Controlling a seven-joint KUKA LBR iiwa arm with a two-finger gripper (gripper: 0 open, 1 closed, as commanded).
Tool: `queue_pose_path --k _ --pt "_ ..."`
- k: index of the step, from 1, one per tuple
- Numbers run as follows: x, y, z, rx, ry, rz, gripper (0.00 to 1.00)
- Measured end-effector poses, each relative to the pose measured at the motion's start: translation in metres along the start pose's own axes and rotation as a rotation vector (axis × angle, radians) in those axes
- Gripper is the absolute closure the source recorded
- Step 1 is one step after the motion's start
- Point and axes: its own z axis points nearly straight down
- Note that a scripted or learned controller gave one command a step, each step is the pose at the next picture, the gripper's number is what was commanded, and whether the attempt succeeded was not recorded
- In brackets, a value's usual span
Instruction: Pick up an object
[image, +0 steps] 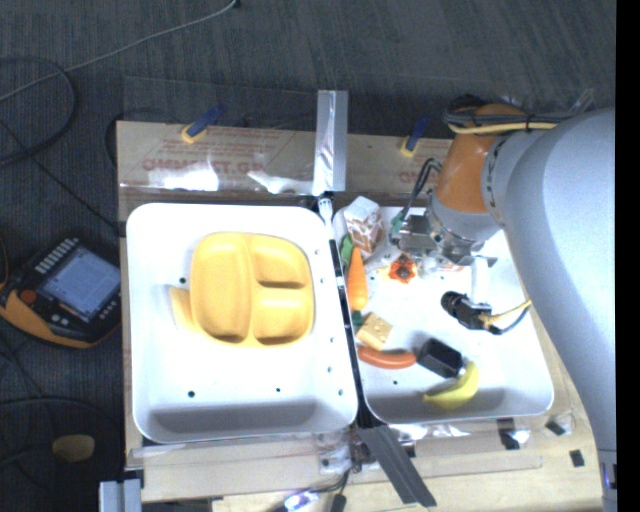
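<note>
A yellow, three-compartment plastic tray (250, 288) lies in the white left bin (150, 400). At the right bin's five o'clock, a yellow banana (455, 388); at nine, an orange carrot (356, 282).

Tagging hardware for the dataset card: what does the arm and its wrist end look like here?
The arm is a bulky, rounded grey shell with an orange band above the wrist. Below the band sits a silver metal wrist block. A black connector with yellow cable hangs off it.
</note>
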Motion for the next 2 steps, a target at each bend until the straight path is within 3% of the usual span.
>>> queue_pose_path --k 1,2 --pt "0.000 0.000 -0.009 0.003 -0.004 -0.002 1.00" --pt "0.057 0.027 -0.094 0.008 -0.001 0.028 1.00"
